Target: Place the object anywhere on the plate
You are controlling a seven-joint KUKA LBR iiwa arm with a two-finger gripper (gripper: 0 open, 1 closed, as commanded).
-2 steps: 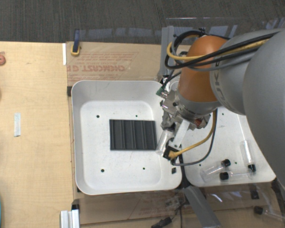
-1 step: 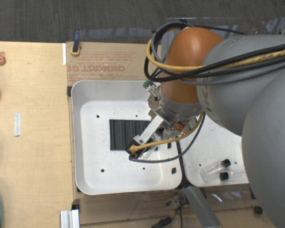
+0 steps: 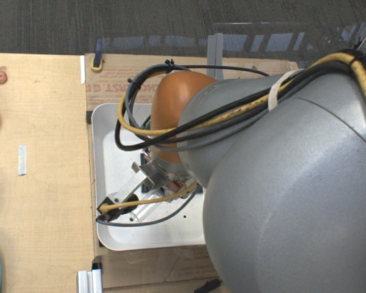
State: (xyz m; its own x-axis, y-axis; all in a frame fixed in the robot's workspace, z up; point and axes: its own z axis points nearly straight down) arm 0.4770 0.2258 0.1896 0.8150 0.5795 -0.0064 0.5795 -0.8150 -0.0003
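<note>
Arm hung low over the white bin, masking its contents. Gripper state: cannot tell. Advice: lift straight, check grasp before travelling.

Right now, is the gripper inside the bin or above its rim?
Cannot tell. The arm covers most of the white bin, and cables hide the wrist end over its floor.

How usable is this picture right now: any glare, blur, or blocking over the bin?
Camera view: sharp, evenly lit; soft sheen on the grey arm, no harsh glare; the arm blocks much of the white bin; faint shadow under the cables.
</note>
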